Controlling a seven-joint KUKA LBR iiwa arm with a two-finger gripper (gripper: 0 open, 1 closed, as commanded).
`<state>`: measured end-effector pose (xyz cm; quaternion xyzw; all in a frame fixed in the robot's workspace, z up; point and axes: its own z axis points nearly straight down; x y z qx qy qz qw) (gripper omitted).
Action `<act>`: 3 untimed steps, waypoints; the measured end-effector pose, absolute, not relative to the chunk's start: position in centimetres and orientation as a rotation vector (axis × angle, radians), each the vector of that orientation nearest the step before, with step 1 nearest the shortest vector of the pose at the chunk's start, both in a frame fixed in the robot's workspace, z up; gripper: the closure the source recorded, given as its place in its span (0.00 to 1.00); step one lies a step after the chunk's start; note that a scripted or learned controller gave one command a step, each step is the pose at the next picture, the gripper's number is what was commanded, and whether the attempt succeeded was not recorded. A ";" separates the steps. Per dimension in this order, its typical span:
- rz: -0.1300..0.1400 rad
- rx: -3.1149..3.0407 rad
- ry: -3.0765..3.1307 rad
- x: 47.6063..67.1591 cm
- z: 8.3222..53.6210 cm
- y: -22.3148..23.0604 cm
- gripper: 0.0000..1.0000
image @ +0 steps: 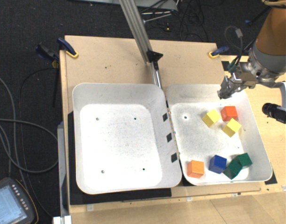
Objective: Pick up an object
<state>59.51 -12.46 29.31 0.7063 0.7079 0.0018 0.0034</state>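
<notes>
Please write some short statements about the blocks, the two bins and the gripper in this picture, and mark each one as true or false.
1. All blocks lie in the right bin. True.
2. The gripper hangs over the left bin. False: it is above the right bin's far edge.
3. The blue block lies between the orange block and the green blocks. True.
4. There is one yellow block. False: there are two yellow blocks.
5. A red-orange block lies near the yellow blocks. True.
</notes>
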 end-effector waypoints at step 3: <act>-0.001 2.214 2.233 56.2 24.2 3.7 1.00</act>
